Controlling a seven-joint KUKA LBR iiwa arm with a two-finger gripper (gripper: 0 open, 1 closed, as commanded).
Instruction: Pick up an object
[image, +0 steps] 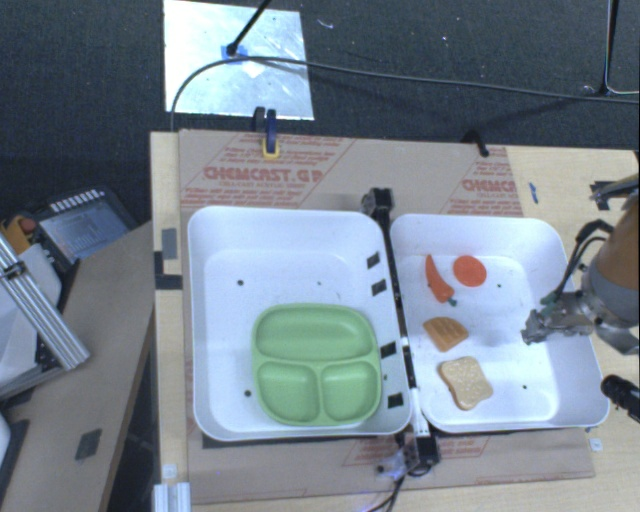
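The right bin (560, 400) is taken as the landmark. The green tray (315, 365) is seen in the neighbouring bin to its left. Near its right wall the gripper (535, 328) is poised, nothing visibly held; whether it is released or clenched cannot be told. The approach is judged in hand, with a reach leftward and a descent called for next. Inside the bin lie the bread (465, 382) at the front, the toast (446, 332) mid-bin, the tomato (469, 270) at the back, and the carrot (438, 280) beside it, its long axis laid nearly front-to-back, leaf end frontward.
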